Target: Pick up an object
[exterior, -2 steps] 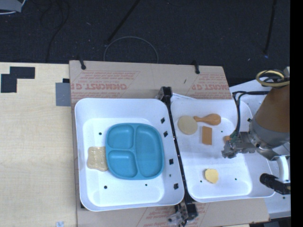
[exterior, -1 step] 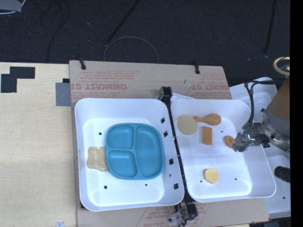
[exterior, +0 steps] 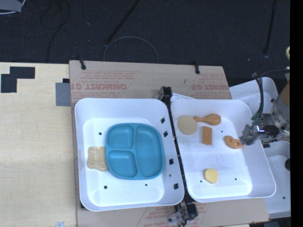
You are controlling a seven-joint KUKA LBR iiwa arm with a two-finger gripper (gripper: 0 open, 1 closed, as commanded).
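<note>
The end effector [exterior: 249, 135] sits at the right bin's [exterior: 260, 183] right rim, grip state unclear, just beside the orange ring [exterior: 232, 142]. Approach step, seemingly; next it needs to close squarely over that ring.

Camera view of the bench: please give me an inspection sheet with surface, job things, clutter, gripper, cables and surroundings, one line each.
Surface: two white bins, left bin and right bin, on printed cardboard.
Job things: right bin holds a round tan disc, orange spoon-like piece, brown block, orange ring piece, yellow piece.
Clutter: left bin holds a blue divided plate touching a pale sponge-like piece.
Gripper: gripper at right bin's right rim, near the ring piece; jaws unclear.
Cables: dark cables on black floor.
Surroundings: pale wooden bench.
</note>
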